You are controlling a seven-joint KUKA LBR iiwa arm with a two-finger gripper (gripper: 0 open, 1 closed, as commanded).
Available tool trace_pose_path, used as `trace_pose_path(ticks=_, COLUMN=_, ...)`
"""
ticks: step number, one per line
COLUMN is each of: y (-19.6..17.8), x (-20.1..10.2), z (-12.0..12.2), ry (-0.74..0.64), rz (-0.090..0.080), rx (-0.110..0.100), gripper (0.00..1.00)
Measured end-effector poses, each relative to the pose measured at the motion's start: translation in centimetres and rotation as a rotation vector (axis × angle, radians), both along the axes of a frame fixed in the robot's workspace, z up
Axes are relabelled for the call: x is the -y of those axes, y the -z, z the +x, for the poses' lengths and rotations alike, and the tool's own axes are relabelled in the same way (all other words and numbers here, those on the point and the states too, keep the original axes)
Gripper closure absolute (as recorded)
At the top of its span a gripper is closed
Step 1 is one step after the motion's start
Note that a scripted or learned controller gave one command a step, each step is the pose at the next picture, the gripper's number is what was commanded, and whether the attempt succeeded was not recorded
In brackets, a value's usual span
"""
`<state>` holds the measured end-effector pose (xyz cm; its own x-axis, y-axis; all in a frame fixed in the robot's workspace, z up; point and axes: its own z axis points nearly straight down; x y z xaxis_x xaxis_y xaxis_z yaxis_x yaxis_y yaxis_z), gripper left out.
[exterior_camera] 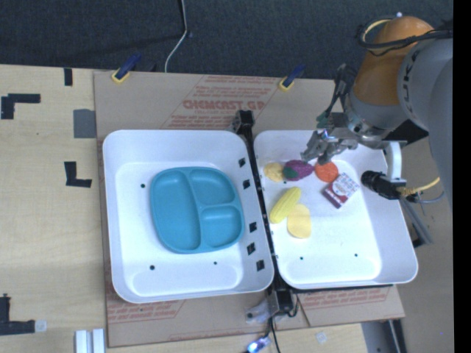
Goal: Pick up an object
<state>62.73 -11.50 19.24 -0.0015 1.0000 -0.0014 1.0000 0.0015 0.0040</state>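
Purple plastic is catching the eye just beneath the hand (324,147): a small purple toy (298,170) is lying in the right bin (383,259), and the hand is hanging over the cluster around it. Whether the hand is spread or pressed together, I cannot tell; its tip is blurring against the white floor, and nothing is showing pinched in it.

Everything pickable is sitting close to the hand, which is probably why the arm is reaching in low over the bin's far half. An orange round piece (327,172) is lying just below the hand, touching or almost touching the purple toy. A small yellow piece (274,171) is resting beyond the purple toy, away from the arm. A red and white packet (341,190) is lying nearer the camera than the hand, tilted. Further from the hand, toward the bin's middle, a yellow corn cob (285,204) and a pale yellow piece (299,221) are lying side by side, apparently touching.

Well apart from the hand, the left bin (129,153) is holding a blue divided plate (196,209), lying flat.

The crowding is the risk, I judge: with the purple and orange pieces so near each other, a descent could nudge one instead of gripping either.
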Motion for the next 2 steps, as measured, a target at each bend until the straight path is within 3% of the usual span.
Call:
trace_pose_path(ticks=1, y=-5.3, x=0.0, z=0.1, ry=0.000, rz=0.000, rx=0.001, gripper=1.00)
trace_pose_path(ticks=2, y=-3.9, x=-4.9, z=-1.0, ry=-0.004, rz=0.003, rx=-0.007, gripper=1.00)
